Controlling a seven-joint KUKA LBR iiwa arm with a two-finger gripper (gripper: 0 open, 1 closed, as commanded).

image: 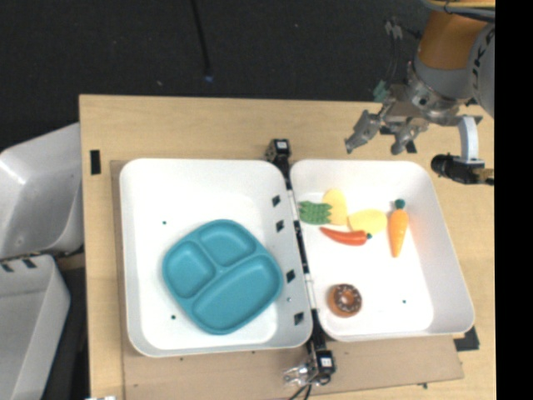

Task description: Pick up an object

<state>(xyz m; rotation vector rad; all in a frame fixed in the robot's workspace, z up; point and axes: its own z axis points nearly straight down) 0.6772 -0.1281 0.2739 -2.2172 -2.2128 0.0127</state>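
Hand (381,135) spread, holding nothing, above the right bin's (445,223) far rim, carrot (398,230) well below it

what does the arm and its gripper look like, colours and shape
The arm is a thick rounded body, orange above and grey toward the wrist. Below it sits the gripper, a compact grey metal assembly with thin dark prongs. A white curved piece with a black fitting hangs off its right side.

bench (191,127): light wood | on it: left white bin (141,223), right white bin (433,248), touching side by side
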